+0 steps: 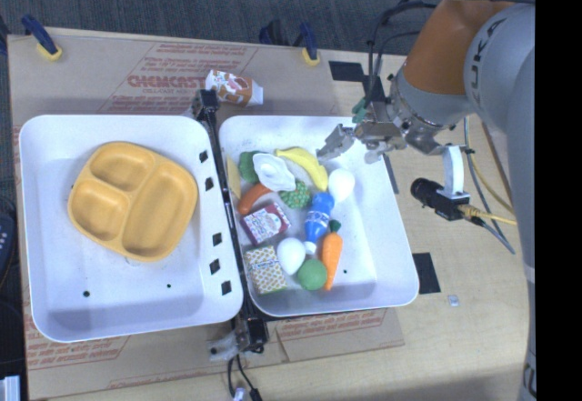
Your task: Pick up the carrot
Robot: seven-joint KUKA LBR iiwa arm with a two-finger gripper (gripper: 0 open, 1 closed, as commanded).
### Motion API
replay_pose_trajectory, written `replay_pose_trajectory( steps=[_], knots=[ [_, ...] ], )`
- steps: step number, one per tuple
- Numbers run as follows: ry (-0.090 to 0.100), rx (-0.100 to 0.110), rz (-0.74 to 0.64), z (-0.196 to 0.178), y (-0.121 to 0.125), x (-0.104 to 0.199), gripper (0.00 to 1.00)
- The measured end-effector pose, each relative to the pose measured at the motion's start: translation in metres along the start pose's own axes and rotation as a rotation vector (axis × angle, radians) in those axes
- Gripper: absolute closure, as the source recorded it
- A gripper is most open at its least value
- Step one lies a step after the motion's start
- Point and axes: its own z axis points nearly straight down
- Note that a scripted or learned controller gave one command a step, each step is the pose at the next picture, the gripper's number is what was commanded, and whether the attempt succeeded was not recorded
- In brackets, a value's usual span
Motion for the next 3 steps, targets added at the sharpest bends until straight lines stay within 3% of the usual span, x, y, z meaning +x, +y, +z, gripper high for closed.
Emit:
replay_pose_trajectory(
  steps=[1, 2, 3],
  knots=[
    [0.001, 0.002, 0.014, 0.089, -0.074, 0.001, 0.00],
    [0.001, 0.000, -0.370, 0.152, -0.071, 0.001, 0.00],
    [0.002, 0.000, -0.055, 0.152, -0.112, -0.024, 0.00]
  ],
)
